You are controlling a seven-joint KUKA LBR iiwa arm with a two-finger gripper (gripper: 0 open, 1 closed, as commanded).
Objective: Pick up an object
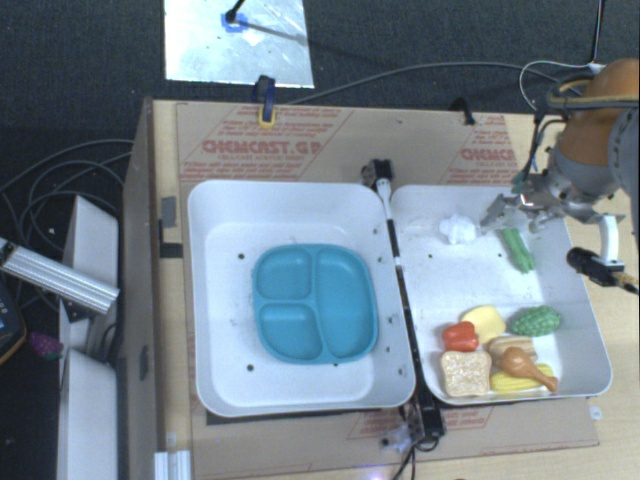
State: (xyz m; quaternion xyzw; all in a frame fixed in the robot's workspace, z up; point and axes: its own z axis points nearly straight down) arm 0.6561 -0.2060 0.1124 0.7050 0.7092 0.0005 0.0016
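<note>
My gripper [516, 216] hangs over the back right part of the right bin [580, 298], its two fingers spread open. The upper end of a green stick-shaped toy vegetable [520, 250] lies on the bin floor just below the fingertips, between them, and is not gripped. A small crumpled white object [458, 230] lies a little to the gripper's left. A cluster of toy foods sits at the bin's front: a red pepper [459, 336], a yellow piece [485, 320], a bumpy green piece [535, 320], a bread slice [466, 372] and a drumstick [522, 362].
The left bin [215, 268] holds a blue divided plate [314, 302]. A raised divider [393, 258] with a clamp separates the two bins. Cables run behind the bins and beside the arm [590, 138] at the right edge.
</note>
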